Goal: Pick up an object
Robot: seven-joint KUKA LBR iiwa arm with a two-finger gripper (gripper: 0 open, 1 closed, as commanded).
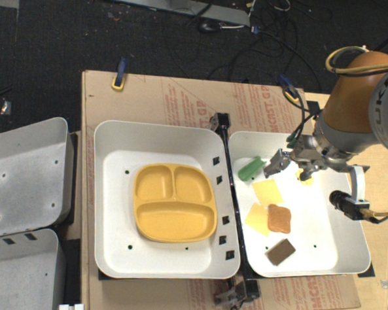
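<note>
While the claw (292,160) is hovering over the right bin (345,258) (finger state: cannot tell), a green block (251,169) is lying just beside it, with yellow slices (268,191), toast (279,218) and a brown piece (280,251) nearby.

Even, fairly bright light falls from above on my bench (158,93), and the two white bins come out clean, close to washed out on their floors. The left bin (114,179) shows soft grey shading along its raised walls; the right bin (345,252) is brightest toward its near corner. Shadows are short and faint: a thin dark edge under the yellow tray (175,204) and under the small pieces beside it. My orange band (355,89) carries a mild sheen. The floor (51,31) beyond stays dark and slightly grainy. Focus is moderate throughout, with fine detail soft, and straight edges bow a little near the borders.
</note>
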